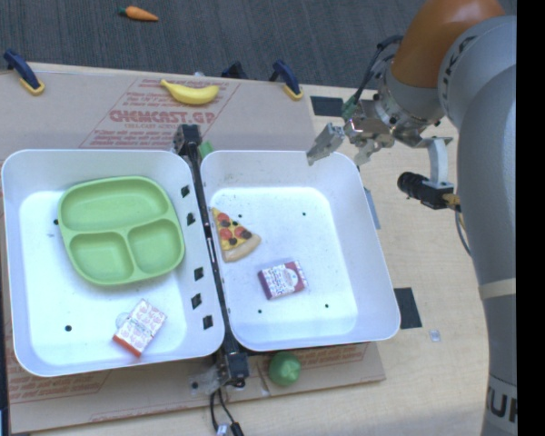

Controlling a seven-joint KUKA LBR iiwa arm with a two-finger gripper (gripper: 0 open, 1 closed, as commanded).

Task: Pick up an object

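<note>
In the right bin (368, 243) lie a toy pizza slice (233, 232) near the left wall and a small maroon packet (282, 280) toward the front. My gripper (346, 143) hovers over the far right corner of that bin, above the rim and well away from both items. Its fingers (326, 142) are spread open with nothing between them. The left bin (18, 271) bears a green divided plate (120, 230) and a red and white packet (139, 326) at the front.
A toy banana (191, 90) rests on the cardboard behind the bins. A green ball (284, 368) sits on the bench just in front of the right bin. A carrot (141, 13) lies on the floor far back. The arm fills the right side.
</note>
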